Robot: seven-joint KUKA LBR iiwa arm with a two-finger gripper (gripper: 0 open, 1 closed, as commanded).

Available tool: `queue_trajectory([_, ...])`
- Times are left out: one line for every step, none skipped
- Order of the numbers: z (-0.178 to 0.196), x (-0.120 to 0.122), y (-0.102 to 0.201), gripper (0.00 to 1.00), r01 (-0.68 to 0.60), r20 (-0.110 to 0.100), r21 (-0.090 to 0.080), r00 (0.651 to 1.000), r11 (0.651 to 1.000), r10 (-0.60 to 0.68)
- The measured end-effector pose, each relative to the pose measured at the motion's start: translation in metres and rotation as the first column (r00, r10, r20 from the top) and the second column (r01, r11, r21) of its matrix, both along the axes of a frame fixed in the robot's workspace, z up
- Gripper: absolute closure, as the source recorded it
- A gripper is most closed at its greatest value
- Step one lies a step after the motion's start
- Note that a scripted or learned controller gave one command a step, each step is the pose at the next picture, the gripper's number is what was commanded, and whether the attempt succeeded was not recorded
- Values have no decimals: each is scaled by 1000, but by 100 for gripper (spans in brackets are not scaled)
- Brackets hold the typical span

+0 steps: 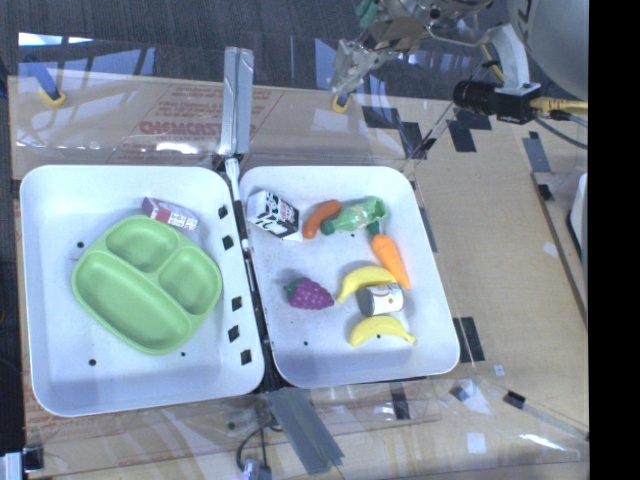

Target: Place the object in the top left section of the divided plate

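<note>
Your desk (500, 268) is pale wood marked with black tape, and it carries two shallow white bins side by side. You see the left bin (60, 368) holding a green divided plate (147, 284), tilted on the diagonal, with a small pink-and-white carton (170, 213) lying just beyond the plate's far rim, touching or nearly touching it.

Look to the right bin (430, 353) for the rest: a black-and-white milk carton (272, 213) near the far left corner, an orange sausage-shaped piece (321, 218) beside it, a green bottle (356, 215) next, a carrot (390, 259) below that, purple grapes (309, 293), a banana (362, 280), a small can (383, 299) touching it, and a second banana (380, 332) nearest you.

You find the gripper (345, 78) hanging above the desk beyond the right bin's far edge, well apart from every object. Whether its jaws are spread or closed you cannot tell.
</note>
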State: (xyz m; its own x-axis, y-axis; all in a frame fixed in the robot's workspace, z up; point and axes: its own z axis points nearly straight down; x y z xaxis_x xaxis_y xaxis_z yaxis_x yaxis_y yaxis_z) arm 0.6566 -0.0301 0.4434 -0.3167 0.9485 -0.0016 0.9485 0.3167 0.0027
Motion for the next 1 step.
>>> queue_trajectory([-27, 0, 101, 100, -63, -6, 0, 998, 998, 63])
